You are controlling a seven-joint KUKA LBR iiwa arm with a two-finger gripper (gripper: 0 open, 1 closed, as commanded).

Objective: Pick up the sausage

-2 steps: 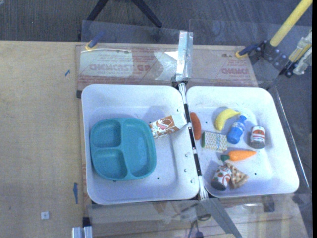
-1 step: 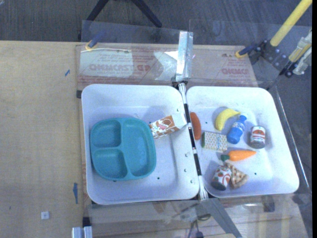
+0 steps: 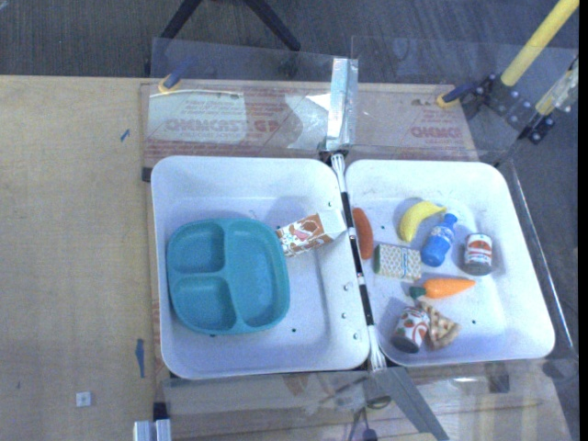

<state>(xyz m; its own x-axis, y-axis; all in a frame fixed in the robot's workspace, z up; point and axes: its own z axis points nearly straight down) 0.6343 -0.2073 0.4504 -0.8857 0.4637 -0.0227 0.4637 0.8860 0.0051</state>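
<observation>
The sausage [image 3: 364, 232] lies in the right bin [image 3: 528, 246], hard against that bin's left wall, just beside the seam where the two bins meet. It is a small reddish-orange piece, lying lengthwise along the wall, and that spot looks awkward to me: fingers coming down on it would have the wall close on one side.

Just beside it, toward the bin's middle, sits a patterned square packet [image 3: 398, 261], so the sausage is hemmed between wall and packet. Farther in are a banana [image 3: 418, 217], a blue bottle [image 3: 438, 242], a small can [image 3: 478, 253], a carrot [image 3: 444, 288] and a pizza slice [image 3: 441, 328] next to a little jar [image 3: 410, 329] near the front edge (a crowded bin, scattered as if tipped in loosely).

The left bin [image 3: 184, 177] holds a teal divided tray [image 3: 227, 275] and a small carton [image 3: 304, 235] tilted near the shared wall.

As for the hand, I cannot tell whether it is open or closed from here. The pickup is not yet begun, I judge: the sausage rests untouched on the bin floor.
</observation>
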